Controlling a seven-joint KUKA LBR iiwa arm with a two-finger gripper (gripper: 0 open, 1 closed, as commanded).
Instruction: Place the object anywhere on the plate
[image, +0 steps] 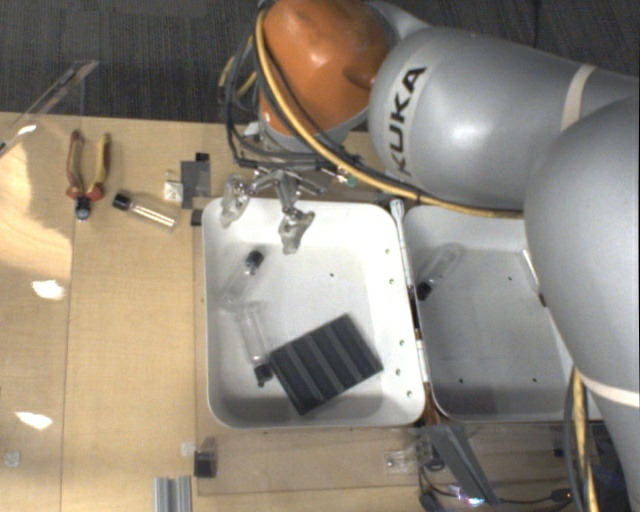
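Arm: we've got the big grey KUKA arm reaching in from the right, orange band up top, wrist over the far edge of the left bin.
Gripper: the gripper hangs above that bin's far-left corner, fingers spread apart with nothing between them.
Plate: the dark ribbed plate lies tilted on the left bin's floor, near side.
Object: we see a clear tube with a black cap lying in the left bin, just beside the plate's left edge, well apart from the gripper.
Right bin: the right bin has a small clear piece near its left wall.
Bench: red-handled pliers and another clear tube lie left of the bins.
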